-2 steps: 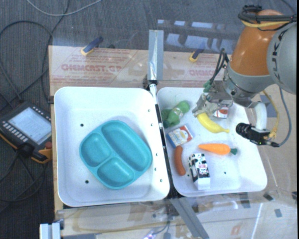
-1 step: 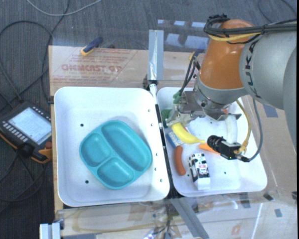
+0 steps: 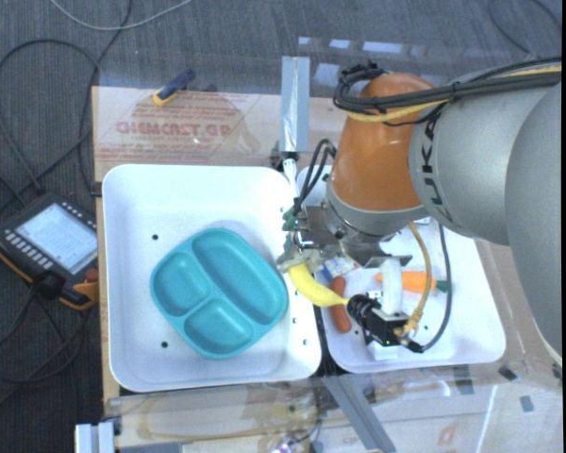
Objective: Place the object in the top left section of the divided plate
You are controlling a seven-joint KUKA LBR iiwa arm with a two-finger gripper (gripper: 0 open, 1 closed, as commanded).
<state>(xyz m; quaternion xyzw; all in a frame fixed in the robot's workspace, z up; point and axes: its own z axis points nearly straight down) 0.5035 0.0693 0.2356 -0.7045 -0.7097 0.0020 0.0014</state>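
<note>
A teal divided plate (image 3: 219, 291) with three sections lies in the left white bin (image 3: 141, 196). My gripper (image 3: 297, 256) hangs over the strip between the two bins, just off the plate's right rim. It is shut on a yellow banana (image 3: 313, 288), gripping the banana's upper left end. The rest of the banana curves down and to the right, above the inner edge of the right bin (image 3: 472, 347). The arm's orange band and wrist hide most of the gripper body.
In the right bin lie an orange carrot (image 3: 417, 280), a small reddish sausage (image 3: 342, 319) and a white piece (image 3: 390, 278). A black cable unit (image 3: 377, 324) hangs from the wrist over that bin. A pendant (image 3: 47, 239) sits left of the bench.
</note>
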